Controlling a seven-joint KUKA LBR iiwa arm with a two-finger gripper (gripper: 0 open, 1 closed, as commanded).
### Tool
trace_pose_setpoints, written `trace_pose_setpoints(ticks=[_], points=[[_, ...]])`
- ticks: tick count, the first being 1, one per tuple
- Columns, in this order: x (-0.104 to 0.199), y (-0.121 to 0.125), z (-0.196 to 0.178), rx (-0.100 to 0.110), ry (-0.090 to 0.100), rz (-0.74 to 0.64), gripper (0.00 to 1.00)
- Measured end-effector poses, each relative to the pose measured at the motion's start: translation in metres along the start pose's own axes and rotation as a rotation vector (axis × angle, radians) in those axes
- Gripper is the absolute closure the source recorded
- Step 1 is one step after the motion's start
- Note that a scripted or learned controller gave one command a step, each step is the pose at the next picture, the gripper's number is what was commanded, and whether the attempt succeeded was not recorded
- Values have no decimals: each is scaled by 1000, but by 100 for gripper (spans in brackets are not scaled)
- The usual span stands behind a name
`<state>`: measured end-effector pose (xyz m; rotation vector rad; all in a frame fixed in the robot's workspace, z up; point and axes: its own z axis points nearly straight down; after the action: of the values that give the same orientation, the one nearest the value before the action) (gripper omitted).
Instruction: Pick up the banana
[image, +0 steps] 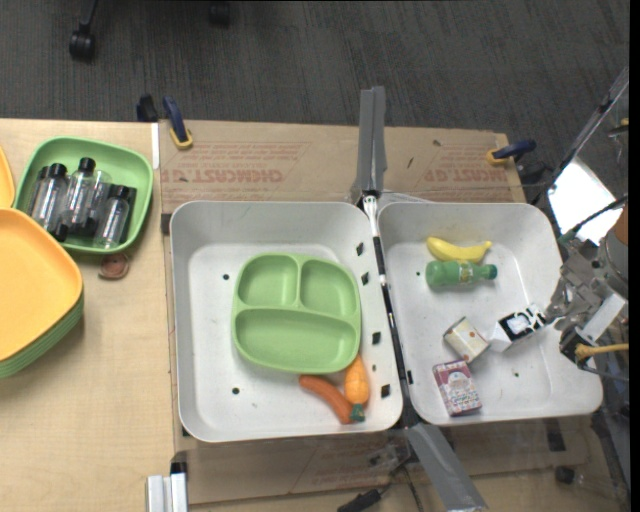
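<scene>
My fingers (522, 324) sat low over the right-hand shallow white bin (570, 385), near its right wall, approx mid-depth. Whether they were spread or clenched I couldn't tell; the black-and-white tip was too small and cluttered to read, and nothing showed between them.

The curved yellow banana (457, 247) lay in the far part of that same bin, touching or just behind the green plastic bottle (460, 273) lying on its side. Both were well apart from my tip, up and to the left of it in the view. Closer to me were a small tan-and-white carton (466, 339), just beside my tip, and a red-and-white printed box (457, 388) nearer the front wall.

The left-hand white bin (195, 330) held a green three-compartment plastic plate (296, 312), w/ an orange carrot (327, 394) and a small orange pepper-like veg (357, 381) at the plate's front edge. Off to the left on the wooden counter (90, 420) stood a green tray of small dark-capped bottles (82, 195) and a stack of yellow plates (35, 295).

Progress, as I judged it: barely begun. Banana untouched, flat on the bin floor, no grasp made. Still left: travel across to it, line up across its narrow width w/o nudging the bottle, descend, close, lift
</scene>
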<state>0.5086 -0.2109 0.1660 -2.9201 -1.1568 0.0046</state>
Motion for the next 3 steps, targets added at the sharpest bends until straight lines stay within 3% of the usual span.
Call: trace_pose_setpoints(ticks=[1,2,3], points=[[31,19,24,2,-1,205,100],[26,39,-25,1,-2,550,100],[31,-1,12,4,-1,299,100]])
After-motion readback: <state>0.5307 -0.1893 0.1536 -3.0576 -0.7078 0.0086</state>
